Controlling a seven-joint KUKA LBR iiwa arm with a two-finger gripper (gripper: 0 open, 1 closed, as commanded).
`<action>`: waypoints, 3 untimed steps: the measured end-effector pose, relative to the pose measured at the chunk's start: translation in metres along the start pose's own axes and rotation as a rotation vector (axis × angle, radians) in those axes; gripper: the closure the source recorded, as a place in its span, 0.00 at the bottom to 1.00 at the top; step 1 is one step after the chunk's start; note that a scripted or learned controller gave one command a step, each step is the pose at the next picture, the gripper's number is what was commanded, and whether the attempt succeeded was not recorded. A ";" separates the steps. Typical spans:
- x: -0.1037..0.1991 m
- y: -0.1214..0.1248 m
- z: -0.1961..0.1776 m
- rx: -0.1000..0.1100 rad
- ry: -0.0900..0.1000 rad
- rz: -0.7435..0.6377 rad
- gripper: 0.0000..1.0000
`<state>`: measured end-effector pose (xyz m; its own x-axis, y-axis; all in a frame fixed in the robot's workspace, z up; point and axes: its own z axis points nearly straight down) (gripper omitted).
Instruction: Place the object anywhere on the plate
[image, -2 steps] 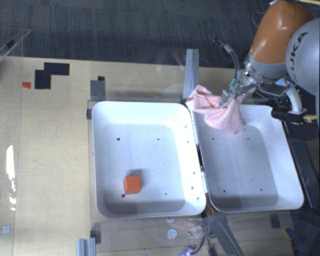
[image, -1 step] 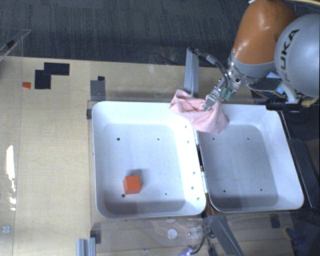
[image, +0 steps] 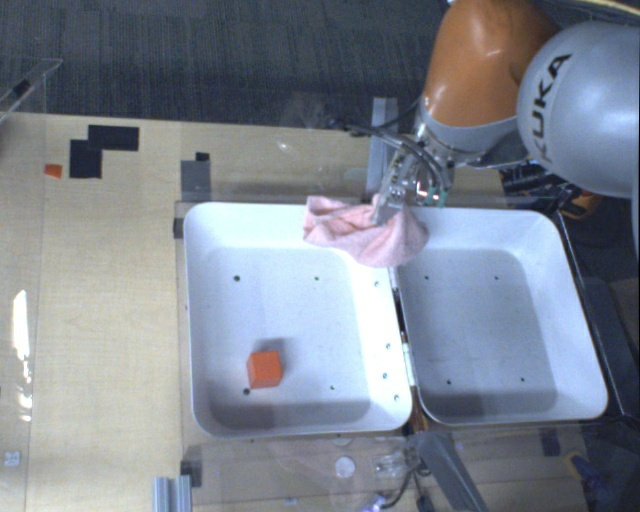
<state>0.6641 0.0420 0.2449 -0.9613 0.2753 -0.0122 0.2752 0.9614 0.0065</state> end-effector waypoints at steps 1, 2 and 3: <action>0.019 0.047 -0.005 -0.002 -0.001 -0.281 1.00; 0.044 0.088 0.014 -0.001 0.004 -0.285 1.00; 0.073 0.131 0.017 -0.001 0.005 -0.286 1.00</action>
<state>0.6302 0.1884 0.2274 -0.9999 -0.0067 -0.0091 -0.0067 1.0000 0.0046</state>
